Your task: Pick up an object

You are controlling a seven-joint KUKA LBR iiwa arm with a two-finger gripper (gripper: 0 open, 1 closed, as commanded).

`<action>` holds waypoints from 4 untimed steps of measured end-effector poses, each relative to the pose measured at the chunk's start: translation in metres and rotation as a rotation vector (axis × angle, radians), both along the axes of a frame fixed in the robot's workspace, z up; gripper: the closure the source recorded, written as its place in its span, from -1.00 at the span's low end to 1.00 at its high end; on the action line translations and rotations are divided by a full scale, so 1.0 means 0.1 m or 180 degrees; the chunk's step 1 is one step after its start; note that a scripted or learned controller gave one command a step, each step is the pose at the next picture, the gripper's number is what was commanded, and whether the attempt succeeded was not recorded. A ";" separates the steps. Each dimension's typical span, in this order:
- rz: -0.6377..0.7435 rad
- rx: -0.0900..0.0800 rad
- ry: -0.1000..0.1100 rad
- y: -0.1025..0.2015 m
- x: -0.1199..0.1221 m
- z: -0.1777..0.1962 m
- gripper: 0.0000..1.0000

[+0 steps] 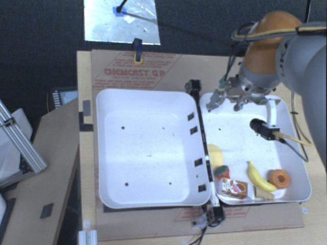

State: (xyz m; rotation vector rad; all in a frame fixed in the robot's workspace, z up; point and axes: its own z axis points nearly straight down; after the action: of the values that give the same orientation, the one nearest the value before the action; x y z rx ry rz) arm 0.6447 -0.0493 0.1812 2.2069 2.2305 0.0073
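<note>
The banana (259,176) lies in the lower right of the frame, near the front wall of the right bin (240,137), and it has company: an orange ring (279,178) just beside its lower end, a small printed packet (234,188) to its left, a red-topped bit (221,172) above that, and a pale yellow lump (215,154) hard against the divider. They sit bunched in that front corner, probably because they were tipped in loose, and any of them would do as the thing to pick. The gripper (228,100) hangs over the far end of the same bin, upper right of centre, well apart from the pile; I cannot tell how its pincer stands, and nothing shows in it. The left bin (148,147) sits alongside on the cardboard-covered bench (133,70). To my eye the arm has yet to come forward and down.
</note>
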 end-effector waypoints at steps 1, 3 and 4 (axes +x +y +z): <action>0.0002 0.0002 0.0002 0.81 0.25 0.04 -1.00; 0.0003 0.0008 0.0033 2.35 0.21 -0.91 -1.00; -0.0023 0.0012 -0.0047 2.15 0.27 1.25 -1.00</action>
State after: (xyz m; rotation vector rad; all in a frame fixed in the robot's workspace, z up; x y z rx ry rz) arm 0.6715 0.1660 0.3064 2.2094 2.2166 0.0280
